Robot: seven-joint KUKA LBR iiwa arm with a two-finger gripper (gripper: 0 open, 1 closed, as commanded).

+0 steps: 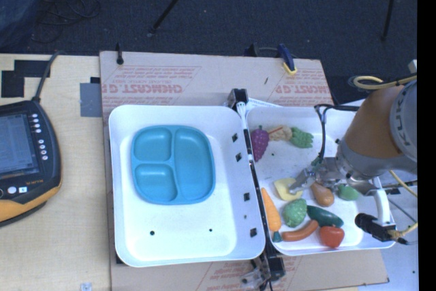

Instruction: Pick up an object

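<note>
The right bin (320, 118) holds several toy foods: purple grapes (259, 142), a green broccoli (302, 138), a yellow piece (283, 189), an orange carrot (271, 209), a green leafy vegetable (295, 212), a brown potato (323, 195), a dark cucumber (324, 216), a red sausage (298, 233) and a red tomato (332, 236). My gripper (304, 182) is low in this bin, just right of the yellow piece and left of the potato. Nothing is visibly held in it. The wrist hides part of the bin's right side.
The left bin (136, 235) bears a blue divided plate (172, 164). A black divider (246, 174) with clips runs between the bins. A teach pendant (24, 153) lies at far left and a blue clamp (287, 58) at the board's back edge.
</note>
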